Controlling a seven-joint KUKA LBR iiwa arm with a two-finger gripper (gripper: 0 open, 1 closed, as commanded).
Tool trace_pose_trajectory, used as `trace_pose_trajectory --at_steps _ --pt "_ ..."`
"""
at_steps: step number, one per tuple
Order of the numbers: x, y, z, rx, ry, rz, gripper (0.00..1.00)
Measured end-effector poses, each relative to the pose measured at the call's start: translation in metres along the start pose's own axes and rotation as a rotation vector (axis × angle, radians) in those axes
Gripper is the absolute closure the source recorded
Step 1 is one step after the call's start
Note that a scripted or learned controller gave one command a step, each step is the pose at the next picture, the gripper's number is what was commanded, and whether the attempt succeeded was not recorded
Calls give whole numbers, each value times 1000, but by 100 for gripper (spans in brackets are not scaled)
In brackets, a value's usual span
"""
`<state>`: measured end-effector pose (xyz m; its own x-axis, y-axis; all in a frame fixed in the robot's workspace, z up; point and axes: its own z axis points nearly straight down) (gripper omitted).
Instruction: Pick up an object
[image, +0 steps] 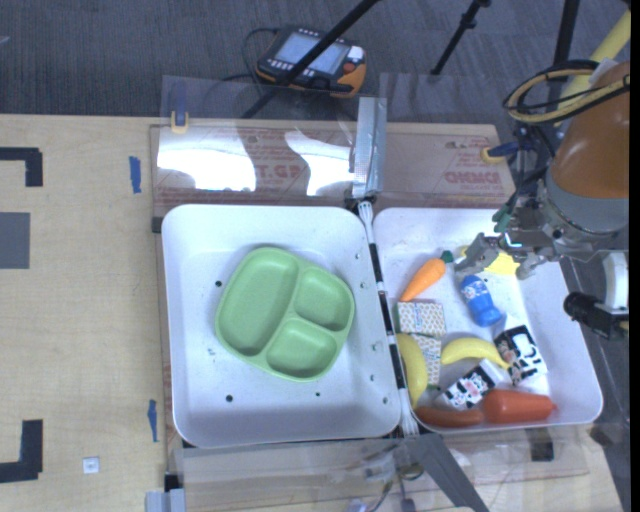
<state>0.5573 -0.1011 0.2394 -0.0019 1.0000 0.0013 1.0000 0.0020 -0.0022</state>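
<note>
Though spread apart, clamped on nothing: fingers (480, 253) of the gripper (507, 258), low over the far part of the right bin (562, 318), either side of a small yellow thing (503, 266), mostly hidden, kind unclear. Just left of the fingers, an orange toy carrot (428, 278) with green top, lying aslant. Just nearer, a small blue bottle (481, 299) with white cap, on its side. Further toward the near wall, a checked square piece (422, 318), a curved yellow banana (470, 350), a black-and-white spotted item (468, 388), and a long red piece (500, 406) along the near edge. Beyond, in the left bin (190, 300), a pale green divided plate (285, 312). Under both bins, the light wooden tabletop (80, 300).
</note>
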Motion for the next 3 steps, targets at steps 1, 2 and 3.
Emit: trace_pose_trajectory --at_steps 1,2,3 --pt "-32 44 36 -5 -2 -3 0" --pt "-88 27 115 -2 -1 -55 0" --pt "-55 1 152 -7 -3 -153 0"
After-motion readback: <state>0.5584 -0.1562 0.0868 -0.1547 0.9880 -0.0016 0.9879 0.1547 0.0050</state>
